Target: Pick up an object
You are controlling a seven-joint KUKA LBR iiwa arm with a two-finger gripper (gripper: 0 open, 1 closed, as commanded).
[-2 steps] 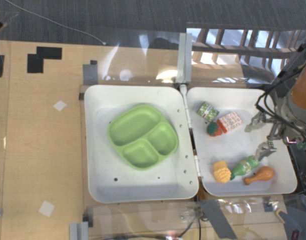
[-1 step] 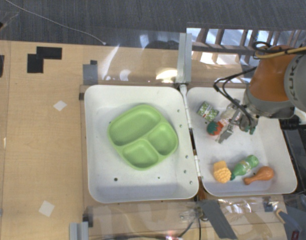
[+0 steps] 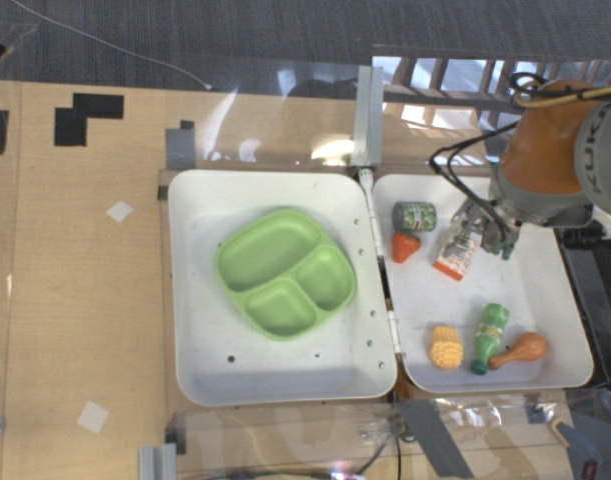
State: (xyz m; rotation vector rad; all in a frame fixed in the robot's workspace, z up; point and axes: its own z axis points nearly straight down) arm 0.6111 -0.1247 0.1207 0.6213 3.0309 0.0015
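Note:
My gripper [image 3: 477, 236] hangs over the upper part of the right bin [image 3: 575, 308], under the grey and orange arm [image 3: 555, 153]. A small white box with an orange end [image 3: 452, 261] lies right at its lower left tip, partly covered by it. I cannot tell whether they touch. Left of the box lie a green can [image 3: 415, 216] and a red-orange wedge [image 3: 404, 248]. Along the bin's front sit a yellow corn cob [image 3: 445, 348], a green bottle [image 3: 488, 338] and an orange-brown gourd shape [image 3: 520, 350].
A green divided plate [image 3: 285, 271] rests in the left bin [image 3: 205, 368]. A raised divider [image 3: 382, 288] separates the two bins. A clear wall and metal post [image 3: 367, 118] stand behind them. Black cables [image 3: 465, 153] loop off the wrist.

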